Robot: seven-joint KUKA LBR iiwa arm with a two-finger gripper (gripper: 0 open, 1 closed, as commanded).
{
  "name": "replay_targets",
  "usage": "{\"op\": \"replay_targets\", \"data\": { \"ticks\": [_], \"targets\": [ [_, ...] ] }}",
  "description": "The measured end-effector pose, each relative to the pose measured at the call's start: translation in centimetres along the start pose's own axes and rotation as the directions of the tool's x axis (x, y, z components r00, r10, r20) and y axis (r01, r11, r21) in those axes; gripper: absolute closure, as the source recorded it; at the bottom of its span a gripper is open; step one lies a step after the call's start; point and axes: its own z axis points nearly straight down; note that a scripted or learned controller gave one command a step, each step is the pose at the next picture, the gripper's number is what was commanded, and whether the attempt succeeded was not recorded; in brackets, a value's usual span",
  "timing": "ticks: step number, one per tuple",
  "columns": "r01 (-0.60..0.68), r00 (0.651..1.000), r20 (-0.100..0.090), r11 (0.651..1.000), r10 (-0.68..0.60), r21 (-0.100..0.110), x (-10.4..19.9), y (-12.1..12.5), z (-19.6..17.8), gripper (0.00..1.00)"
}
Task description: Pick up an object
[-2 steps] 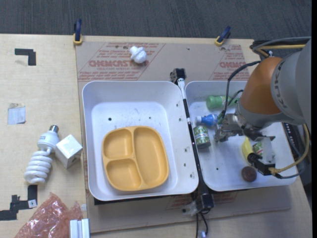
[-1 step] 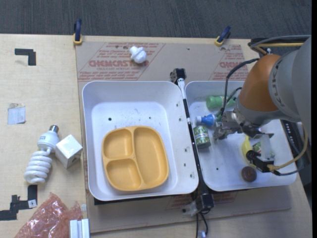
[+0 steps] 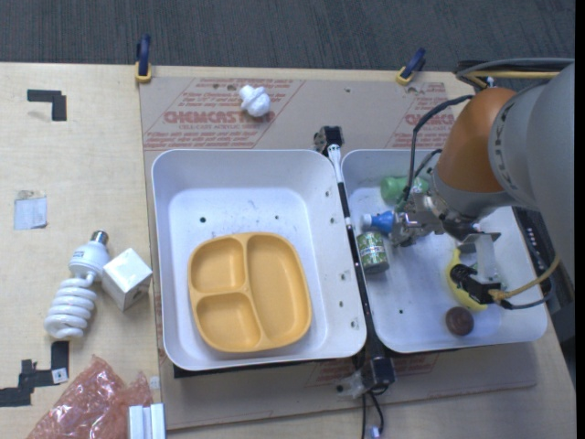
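Observation:
My gripper reaches down into the right bin, near its left side. A small blue and white object lies just left of it, touching or nearly touching it. Below that, a small green can rests against the bin's left wall. A green object lies behind the gripper, partly hidden by it. A yellow object and a brown round object sit lower right in the bin, under the arm's cables.
The left bin holds a yellow divided plate. A spiral light bulb, a white cube and a red mesh bag lie on the bench at left. A white object sits behind the bins.

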Motion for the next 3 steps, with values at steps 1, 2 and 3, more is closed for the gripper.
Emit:
{"op": "replay_targets", "data": {
  "ticks": [1, 2, 3],
  "targets": [
    [0.001, 1.0, 0.001, 1.0, -0.001, 0.0, -5.5, 6.7, 0.0, 0.0],
    [-0.003, 1.0, 0.0, 1.0, 0.003, 0.0, -2.7, -1.8, -0.2, 0.0],
    [-0.001, 1.0, -0.001, 1.0, 0.001, 0.001, -0.1, -2.6, 0.0, 0.0]
  ]
}}
